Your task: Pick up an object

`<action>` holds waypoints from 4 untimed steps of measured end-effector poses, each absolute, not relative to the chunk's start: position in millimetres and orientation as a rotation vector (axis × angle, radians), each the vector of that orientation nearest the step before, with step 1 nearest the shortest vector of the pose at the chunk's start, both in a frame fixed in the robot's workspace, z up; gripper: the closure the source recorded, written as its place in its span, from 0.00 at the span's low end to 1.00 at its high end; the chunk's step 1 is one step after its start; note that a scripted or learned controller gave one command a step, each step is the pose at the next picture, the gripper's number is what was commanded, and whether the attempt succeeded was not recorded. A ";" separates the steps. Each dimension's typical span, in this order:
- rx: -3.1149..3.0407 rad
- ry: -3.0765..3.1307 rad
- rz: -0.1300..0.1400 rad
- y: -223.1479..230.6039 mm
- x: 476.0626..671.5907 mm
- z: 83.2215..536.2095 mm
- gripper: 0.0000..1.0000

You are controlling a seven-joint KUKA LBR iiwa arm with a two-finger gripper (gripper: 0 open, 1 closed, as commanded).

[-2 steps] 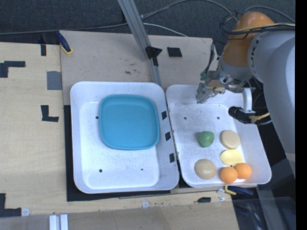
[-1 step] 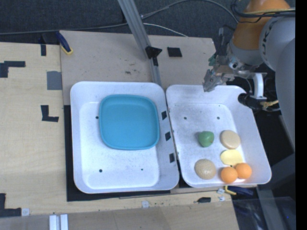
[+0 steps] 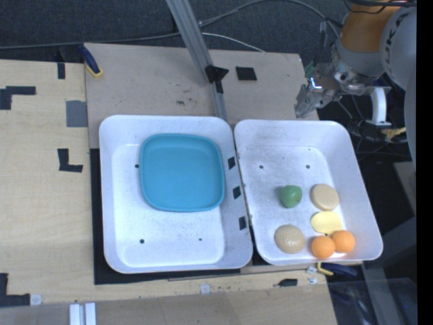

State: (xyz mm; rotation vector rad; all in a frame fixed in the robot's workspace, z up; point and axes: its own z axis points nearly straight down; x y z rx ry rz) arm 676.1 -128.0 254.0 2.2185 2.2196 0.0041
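Observation:
The right bin [image 3: 270, 144] holds several small items near its front right corner: a green round piece [image 3: 291, 196], a tan round piece [image 3: 325, 196], a yellow piece [image 3: 327, 221], a beige round piece [image 3: 289, 238] and two orange balls [image 3: 323, 247] [image 3: 344, 242]. My gripper [image 3: 306, 105] hangs above the bench just beyond the right bin's far rim, well away from those items. Nothing shows between its fingers.
A blue square plate [image 3: 181, 172] lies in the left bin [image 3: 122, 202]. A slanted metal pole [image 3: 196, 42] rises from behind the bins' shared edge. Cables [image 3: 257, 9] run along the dark back area.

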 end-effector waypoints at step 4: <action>2.217 2.227 0.001 70.8 651.0 237.2 1.00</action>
